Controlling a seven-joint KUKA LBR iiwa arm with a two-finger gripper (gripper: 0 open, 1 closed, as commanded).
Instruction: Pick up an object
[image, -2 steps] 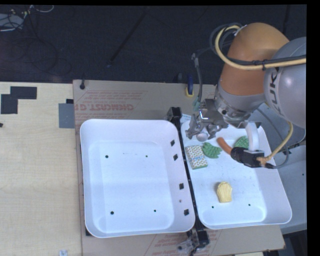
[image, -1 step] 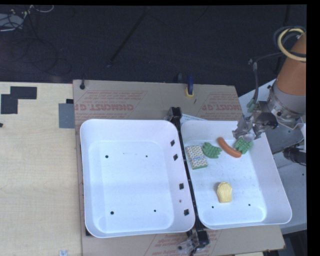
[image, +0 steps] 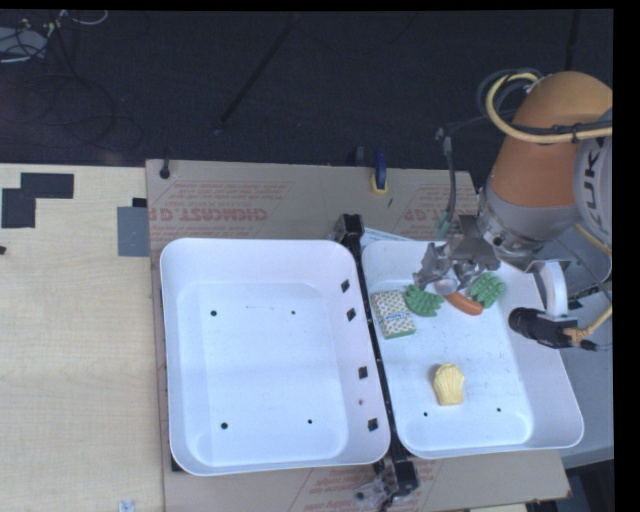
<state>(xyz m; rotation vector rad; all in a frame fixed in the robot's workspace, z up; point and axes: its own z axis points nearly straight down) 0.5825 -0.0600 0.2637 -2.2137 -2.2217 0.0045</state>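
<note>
My gripper (image: 447, 272) hangs over the back of the right bin (image: 540, 425), reaching in from the right. Directly beneath and in front of it lies a toy with an orange body (image: 466, 303) and green leafy parts (image: 422, 301) on either side; the gripper is close above it, and I cannot tell whether they touch. A small green-and-white checkered block (image: 393, 313) rests to the left, near the bin's left wall. A yellow ridged object (image: 449, 384) sits alone toward the front of the same bin.
The left bin (image: 190, 300) lies beside the right one, separated by a black divider strip (image: 365, 340). Both bins rest on a cardboard sheet (image: 250, 205) on the wooden bench. The arm's orange band (image: 550, 130) looms at the right.
</note>
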